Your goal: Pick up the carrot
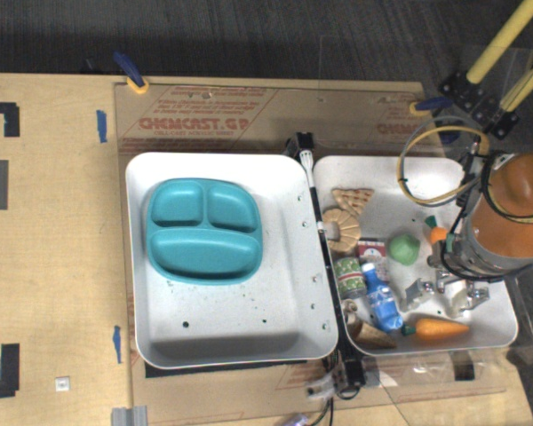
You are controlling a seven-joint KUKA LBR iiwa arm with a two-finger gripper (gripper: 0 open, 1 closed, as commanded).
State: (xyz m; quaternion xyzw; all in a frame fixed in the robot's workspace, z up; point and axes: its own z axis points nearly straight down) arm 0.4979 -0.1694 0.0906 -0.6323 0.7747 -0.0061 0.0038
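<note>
The carrot (437, 329) is orange with a dark stub end and lies flat along the front wall of the right bin (502, 331). My gripper (442, 295) hangs just behind and above it, at the end of the grey arm with the orange band (515, 193). Its two silver fingers (417, 292) stand apart, open, with nothing between them. The carrot is untouched on the bin floor.
The right bin also holds a green ball (405, 249), a blue bottle (384, 303), a green-labelled can (350, 275), waffle biscuits (350, 201) and a small orange piece (437, 234). A teal divided plate (204, 231) lies in the left bin (249, 327).
</note>
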